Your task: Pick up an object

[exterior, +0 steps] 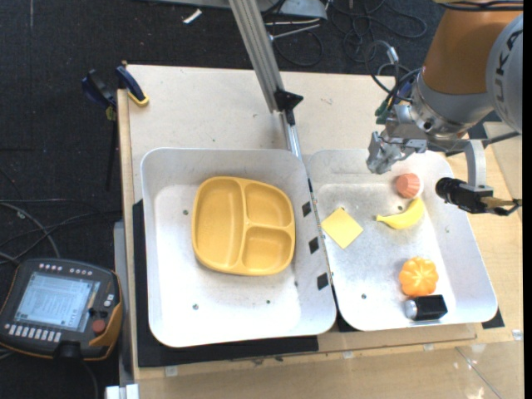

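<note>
The right bin [465, 289] holds a pinkish-red round fruit [407, 184], a yellow banana [402, 215], a flat yellow square [342, 227], an orange fruit [418, 276] and a small black and silver cylinder [426, 307]. My gripper [381, 158] hangs over the bin's far edge, just left of the pinkish fruit and above the banana. Nothing shows between its fingers.
The left bin [166, 306] carries a yellow divided tray [244, 225]. A metal pole [259, 50] slants down to the seam between the bins. A teach pendant [58, 306] lies at the lower left, and a blue and yellow clamp [125, 86] grips the bench's far left corner.
</note>
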You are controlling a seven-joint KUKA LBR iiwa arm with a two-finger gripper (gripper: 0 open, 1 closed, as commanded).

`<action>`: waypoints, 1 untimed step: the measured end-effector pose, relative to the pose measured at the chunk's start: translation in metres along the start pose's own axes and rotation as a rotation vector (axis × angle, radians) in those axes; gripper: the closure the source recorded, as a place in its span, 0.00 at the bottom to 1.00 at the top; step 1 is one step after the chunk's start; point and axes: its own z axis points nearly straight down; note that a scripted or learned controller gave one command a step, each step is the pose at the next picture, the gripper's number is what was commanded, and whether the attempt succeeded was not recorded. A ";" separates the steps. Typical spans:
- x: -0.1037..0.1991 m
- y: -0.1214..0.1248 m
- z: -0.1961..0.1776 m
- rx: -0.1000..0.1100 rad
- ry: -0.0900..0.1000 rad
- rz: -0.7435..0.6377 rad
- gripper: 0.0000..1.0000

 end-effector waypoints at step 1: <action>0.049 0.012 0.020 0.004 0.001 0.000 1.00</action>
